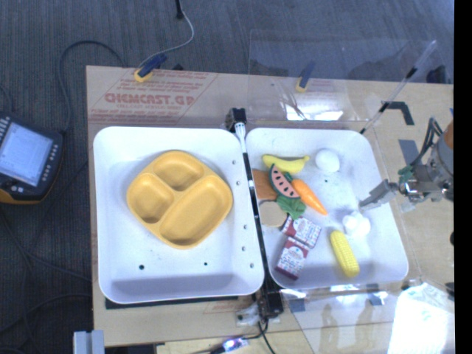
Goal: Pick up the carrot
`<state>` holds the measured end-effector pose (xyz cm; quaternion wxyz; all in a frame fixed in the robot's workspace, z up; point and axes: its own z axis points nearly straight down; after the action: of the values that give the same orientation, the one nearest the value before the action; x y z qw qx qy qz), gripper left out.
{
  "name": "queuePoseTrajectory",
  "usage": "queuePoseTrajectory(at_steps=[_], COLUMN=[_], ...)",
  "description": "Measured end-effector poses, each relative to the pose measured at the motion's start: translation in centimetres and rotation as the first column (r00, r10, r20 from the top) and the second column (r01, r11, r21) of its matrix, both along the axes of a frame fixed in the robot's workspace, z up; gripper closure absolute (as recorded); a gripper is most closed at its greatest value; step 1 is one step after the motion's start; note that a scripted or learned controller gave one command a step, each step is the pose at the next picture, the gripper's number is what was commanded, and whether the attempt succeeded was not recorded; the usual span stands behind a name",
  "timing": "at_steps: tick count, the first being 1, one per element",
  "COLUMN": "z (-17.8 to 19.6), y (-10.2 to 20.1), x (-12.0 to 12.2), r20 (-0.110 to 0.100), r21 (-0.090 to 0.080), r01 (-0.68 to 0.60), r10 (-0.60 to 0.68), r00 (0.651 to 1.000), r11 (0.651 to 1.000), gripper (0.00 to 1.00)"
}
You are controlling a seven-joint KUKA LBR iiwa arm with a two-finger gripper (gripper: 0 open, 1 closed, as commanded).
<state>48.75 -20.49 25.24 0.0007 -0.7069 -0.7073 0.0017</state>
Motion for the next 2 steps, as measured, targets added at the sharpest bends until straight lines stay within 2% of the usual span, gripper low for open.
queuePoseTrajectory(at_steps=[1, 2], z=[-15.2, -16.1], y=[0.3, 7.6], x=[7.8, 7.8], r20=[0.007, 0.018], r21=[-0.001, -0.009], r01=[-0.006, -0.103], r10=[0.006, 0.103], r00=[1.000, 0.995], r11=[1.000, 0.995], gripper=[0.00, 0.00])
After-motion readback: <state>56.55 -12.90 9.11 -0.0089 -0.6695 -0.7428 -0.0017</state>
